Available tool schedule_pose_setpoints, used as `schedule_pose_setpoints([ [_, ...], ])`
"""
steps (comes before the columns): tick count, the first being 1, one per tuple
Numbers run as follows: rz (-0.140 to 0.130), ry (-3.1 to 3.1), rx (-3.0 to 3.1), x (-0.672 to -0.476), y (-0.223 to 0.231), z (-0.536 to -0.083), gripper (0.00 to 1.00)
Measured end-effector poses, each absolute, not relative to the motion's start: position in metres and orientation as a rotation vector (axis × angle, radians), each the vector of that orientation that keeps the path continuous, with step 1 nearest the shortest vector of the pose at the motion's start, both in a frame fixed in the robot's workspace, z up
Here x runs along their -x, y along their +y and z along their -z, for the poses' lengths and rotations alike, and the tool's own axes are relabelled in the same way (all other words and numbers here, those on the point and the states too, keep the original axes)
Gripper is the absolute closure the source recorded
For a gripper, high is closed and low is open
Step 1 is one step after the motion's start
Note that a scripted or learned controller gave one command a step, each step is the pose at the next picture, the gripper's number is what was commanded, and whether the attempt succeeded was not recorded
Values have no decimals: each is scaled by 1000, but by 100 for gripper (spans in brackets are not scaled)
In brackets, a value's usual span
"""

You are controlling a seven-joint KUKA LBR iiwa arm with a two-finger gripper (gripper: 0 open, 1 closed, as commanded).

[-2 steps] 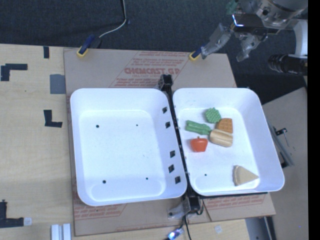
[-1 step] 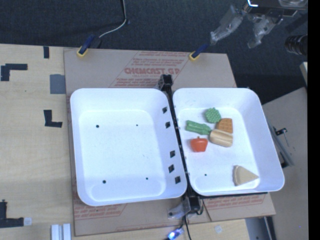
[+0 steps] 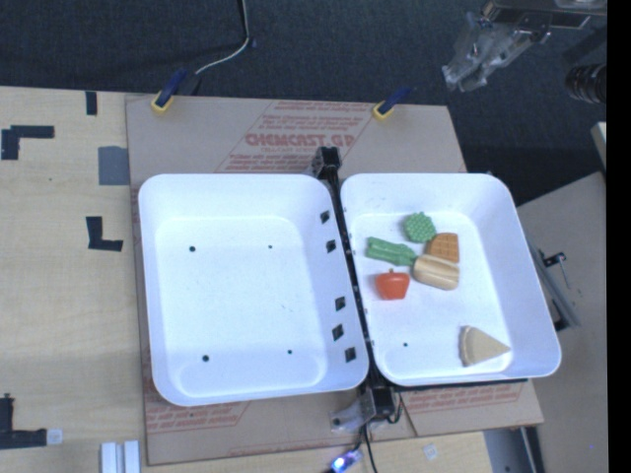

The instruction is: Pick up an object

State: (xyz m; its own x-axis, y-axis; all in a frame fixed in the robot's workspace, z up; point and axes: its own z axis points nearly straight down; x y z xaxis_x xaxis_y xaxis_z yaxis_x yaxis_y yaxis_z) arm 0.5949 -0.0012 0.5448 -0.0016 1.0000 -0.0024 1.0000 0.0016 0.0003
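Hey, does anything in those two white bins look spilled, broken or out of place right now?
Nothing stands out. The toy foods sit inside the right bin: a green piece, a long green one, a red one, an orange one, a tan roll and a wedge apart near the front. The gripper hangs above the bench.

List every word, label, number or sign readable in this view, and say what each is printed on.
"CHEMCAST GP": red print on the brown board under the two white bins, above the left bin.
More red print runs in slanted lines around it on the same board, too small and blurred to read.
Red print on the board's lower edge near the right bin: too blurred to read.
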Motion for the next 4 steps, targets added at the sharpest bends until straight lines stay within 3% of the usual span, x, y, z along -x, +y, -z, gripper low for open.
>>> schedule_pose_setpoints([
  [1, 11, 2235, -2218, -586, 68, -461, 100],
  [2, 3, 2223, -2220, -587, 64, -467, 0],
  [3, -9, 2221, -2215, -591, 77, -539, 0],
  [4, 2, 2223, -2218, -591, 77, -545, 100],
])
